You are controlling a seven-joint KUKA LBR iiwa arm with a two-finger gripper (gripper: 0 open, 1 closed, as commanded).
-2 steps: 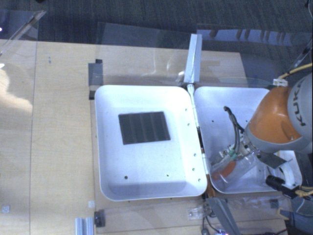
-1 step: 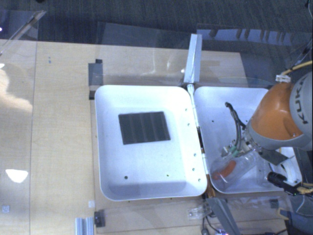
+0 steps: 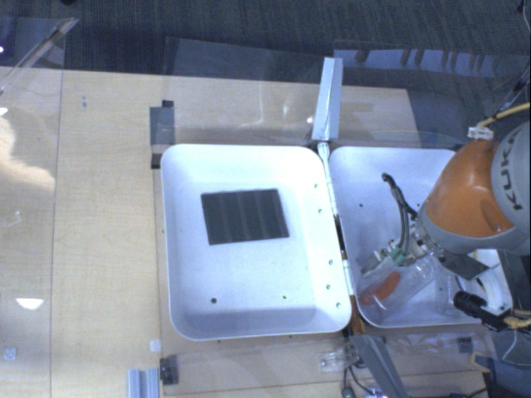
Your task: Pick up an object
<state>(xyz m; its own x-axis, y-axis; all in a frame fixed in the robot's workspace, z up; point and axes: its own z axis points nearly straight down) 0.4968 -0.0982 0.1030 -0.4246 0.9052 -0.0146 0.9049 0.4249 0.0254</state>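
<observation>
In the left bin a dark grey ribbed rectangular pad lies flat, left of centre. My gripper hangs low over the front left of the right bin, under the orange band of the arm. Just below it lies a clear plastic object on its side, with a small orange-red item beside or inside it. A greenish bit shows right at the gripper tip. Nothing can be made out as held.
A metal divider post stands behind the seam between the two bins. A clear panel runs along the back. The arm covers the right half of the right bin. Clamps and cables sit along the bench's front edge.
</observation>
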